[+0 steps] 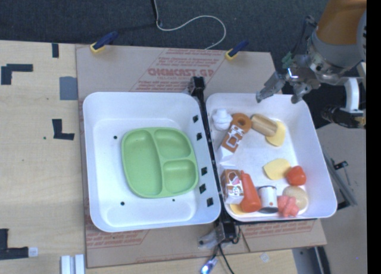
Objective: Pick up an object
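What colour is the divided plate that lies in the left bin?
The divided plate is light green, seen in the camera view.

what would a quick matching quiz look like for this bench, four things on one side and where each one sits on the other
Things:
1. green divided plate
2. red tomato-like toy
3. gripper
4. white bottle-like toy

Places:
A. right bin, top left corner beside the divider
B. above the far edge of the right bin
C. middle of the left bin
D. right bin, near its right wall

Pairs: 1-C, 2-D, 3-B, 4-A
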Motion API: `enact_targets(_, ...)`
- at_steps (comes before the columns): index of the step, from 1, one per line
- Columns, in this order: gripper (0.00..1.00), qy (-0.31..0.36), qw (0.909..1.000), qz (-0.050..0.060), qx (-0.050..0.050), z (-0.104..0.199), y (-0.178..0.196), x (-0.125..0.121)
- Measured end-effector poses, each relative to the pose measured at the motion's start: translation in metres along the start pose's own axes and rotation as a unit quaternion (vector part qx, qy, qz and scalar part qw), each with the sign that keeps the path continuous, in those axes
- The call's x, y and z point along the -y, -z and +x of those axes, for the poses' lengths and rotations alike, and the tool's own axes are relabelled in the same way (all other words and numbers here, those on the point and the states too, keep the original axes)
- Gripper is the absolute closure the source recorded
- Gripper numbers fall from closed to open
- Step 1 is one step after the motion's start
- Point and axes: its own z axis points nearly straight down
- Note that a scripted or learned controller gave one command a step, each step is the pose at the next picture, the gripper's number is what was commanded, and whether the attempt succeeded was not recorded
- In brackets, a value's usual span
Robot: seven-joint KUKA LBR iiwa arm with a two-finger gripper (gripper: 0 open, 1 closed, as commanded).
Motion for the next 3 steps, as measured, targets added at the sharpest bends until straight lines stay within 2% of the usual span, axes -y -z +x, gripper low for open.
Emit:
enact_targets(1, 0.0, 0.003, 1.0, -0.002, -0.001, 0.052, 0.056, 0.037)
enact_targets(2, 0.0, 0.003, 1.0, -0.004, -0.001, 0.105, 0.129, 0.08)
enact_targets(3, 0.0, 0.004, 1.0, -0.008, -0.002, 0.158, 0.26, 0.14)
